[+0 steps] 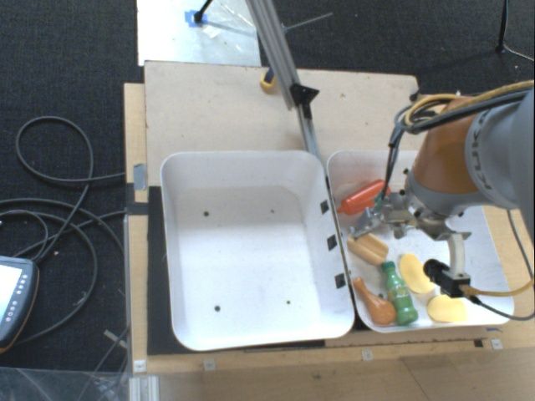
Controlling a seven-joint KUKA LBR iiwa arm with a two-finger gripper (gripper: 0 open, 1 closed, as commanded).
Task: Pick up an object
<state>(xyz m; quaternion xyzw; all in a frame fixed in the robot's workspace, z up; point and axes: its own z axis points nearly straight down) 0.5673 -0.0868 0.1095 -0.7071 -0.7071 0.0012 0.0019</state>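
The red pepper is seen at the upper left of the right bin, just beside the gripper, whose state cannot be told. A miss is likely, crowded by the wall.

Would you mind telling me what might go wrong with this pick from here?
1. The gripper sits low in the right bin between the red pepper and the tan bread roll; it may nudge either rather than grasp it.
2. It works close to the bin's left wall, so it may strike it.
3. The green bottle and the orange piece lie touching; one may drag the other.
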